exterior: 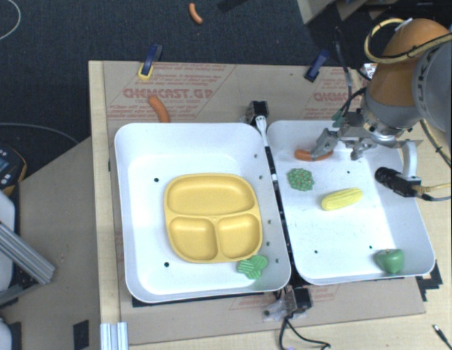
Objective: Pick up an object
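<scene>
My gripper [329, 143] sits low over the far part of the right bin [408, 224], its fingers spread apart with one tip touching or just beside the orange carrot-like piece [308, 154]; nothing is held, so I judge the sound course is to centre the fingers across the piece before closing. The surface is a smooth white floor, with a green broccoli-like toy [300, 179], a yellow corn cob [341, 199] and a green piece [390, 260] well apart, leaving room; the left bin [138, 195] bears a yellow tray [211, 216].
</scene>
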You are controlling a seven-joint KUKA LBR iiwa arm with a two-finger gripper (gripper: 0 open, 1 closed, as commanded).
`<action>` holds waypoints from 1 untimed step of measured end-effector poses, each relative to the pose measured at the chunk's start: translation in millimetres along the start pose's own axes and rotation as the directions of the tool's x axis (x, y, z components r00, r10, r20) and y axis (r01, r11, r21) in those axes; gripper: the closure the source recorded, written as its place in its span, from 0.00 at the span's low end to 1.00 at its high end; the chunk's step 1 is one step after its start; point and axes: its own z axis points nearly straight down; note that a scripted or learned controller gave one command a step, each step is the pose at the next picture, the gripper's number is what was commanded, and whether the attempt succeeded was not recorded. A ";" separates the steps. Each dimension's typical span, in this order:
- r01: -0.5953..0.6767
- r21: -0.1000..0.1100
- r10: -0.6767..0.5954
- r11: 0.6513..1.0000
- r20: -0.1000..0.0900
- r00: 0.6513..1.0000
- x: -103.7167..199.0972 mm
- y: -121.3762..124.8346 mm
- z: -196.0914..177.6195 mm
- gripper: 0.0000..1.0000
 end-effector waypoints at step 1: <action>-0.001 -0.001 0.001 1.000 0.000 1.000 1.1 -0.7 48.2 0.00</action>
